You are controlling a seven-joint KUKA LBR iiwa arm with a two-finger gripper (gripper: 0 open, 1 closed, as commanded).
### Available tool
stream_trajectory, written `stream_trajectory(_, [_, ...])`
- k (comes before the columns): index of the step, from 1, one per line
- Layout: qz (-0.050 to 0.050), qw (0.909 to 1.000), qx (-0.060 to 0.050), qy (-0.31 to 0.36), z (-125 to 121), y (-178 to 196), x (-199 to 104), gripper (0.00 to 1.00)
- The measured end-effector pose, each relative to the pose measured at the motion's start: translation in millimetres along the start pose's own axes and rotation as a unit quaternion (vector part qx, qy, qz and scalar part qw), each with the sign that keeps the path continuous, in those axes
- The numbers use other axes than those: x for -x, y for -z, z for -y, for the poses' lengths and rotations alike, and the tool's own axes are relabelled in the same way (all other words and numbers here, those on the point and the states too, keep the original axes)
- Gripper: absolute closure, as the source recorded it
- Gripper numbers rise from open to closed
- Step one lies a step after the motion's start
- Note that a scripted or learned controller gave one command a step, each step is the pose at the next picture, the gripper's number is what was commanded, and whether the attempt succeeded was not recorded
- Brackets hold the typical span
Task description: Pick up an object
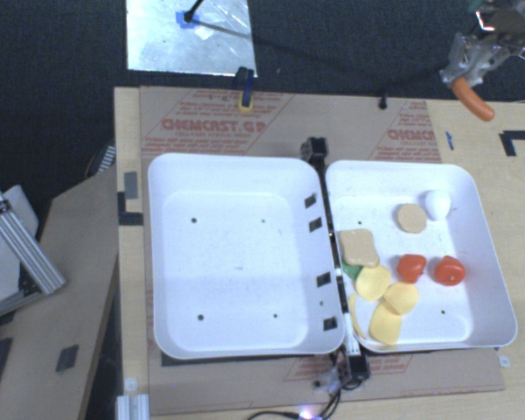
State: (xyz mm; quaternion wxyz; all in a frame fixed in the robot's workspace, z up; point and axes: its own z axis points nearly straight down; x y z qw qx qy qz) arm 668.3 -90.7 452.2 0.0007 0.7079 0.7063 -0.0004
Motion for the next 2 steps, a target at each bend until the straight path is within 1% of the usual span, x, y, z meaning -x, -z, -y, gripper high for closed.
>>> stream_trajectory(2, [0.001, 1.0000, 0.004, 0.006, -1, 25, -3, 1.00])
